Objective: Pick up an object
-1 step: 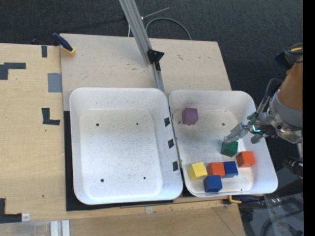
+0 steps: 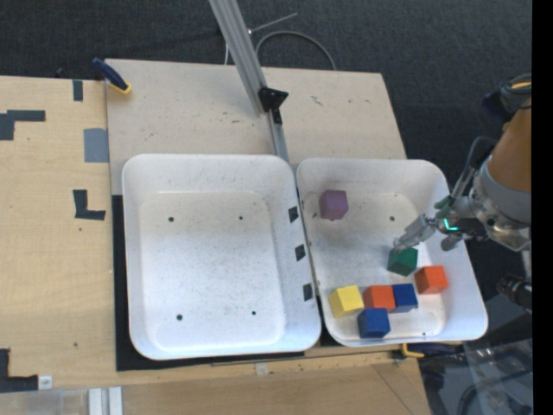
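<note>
Bench (image 2: 52, 188), far left: bare wood with grey tape marks, plus a blue-and-yellow clamp (image 2: 111, 74) at the far edge. Not relevant to the pick.

Left bin (image 2: 134, 232): nothing in it but specks on the floor.

Metal strut (image 2: 238, 41) runs down from the far side to the gap between the bins.

Right bin (image 2: 371, 167) has all the candidates. Purple block (image 2: 333, 203) sits alone toward the far-left part. Near edge holds a cluster: yellow cube (image 2: 347, 299), an orange cube (image 2: 378, 296) and a blue cube (image 2: 403, 296) touching in a row, and a second blue cube (image 2: 373, 322) just in front of them. Another orange cube (image 2: 430, 278) sits slightly apart on the right.

Green block (image 2: 403, 259) is right of centre, tilted. The tool (image 2: 418, 231) is right above it, reaching in from the right over the bin wall, a green light glowing at its base. Finger tips sit at or just above the block's top; can't tell how wide they're spread, or whether anything is clamped.

Progress, my read: approach done, green block looks like the target. Grasp unconfirmed, and the block looks to be still on the bin floor. Left: close on it, lift clear.
</note>
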`<state>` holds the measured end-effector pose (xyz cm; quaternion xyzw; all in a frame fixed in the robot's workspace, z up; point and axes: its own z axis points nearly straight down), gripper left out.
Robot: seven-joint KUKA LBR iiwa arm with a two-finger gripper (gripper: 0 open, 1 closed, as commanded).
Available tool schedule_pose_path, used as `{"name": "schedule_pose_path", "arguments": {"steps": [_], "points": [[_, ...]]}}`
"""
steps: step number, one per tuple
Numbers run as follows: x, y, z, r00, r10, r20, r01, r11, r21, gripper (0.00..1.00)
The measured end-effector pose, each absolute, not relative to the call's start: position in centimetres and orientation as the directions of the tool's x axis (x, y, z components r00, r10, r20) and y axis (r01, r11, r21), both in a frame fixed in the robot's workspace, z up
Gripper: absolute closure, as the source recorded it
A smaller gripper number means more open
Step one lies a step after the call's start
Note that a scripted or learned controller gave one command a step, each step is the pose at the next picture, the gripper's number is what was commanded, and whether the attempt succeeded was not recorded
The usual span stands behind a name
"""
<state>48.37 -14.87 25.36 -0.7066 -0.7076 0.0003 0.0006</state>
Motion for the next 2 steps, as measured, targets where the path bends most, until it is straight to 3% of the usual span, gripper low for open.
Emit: {"name": "schedule_pose_path", "arguments": {"steps": [2], "points": [[49.3,-15.7,14.5,0.0,1.0,0.001,1.0,0.0,-0.007,0.0]]}}
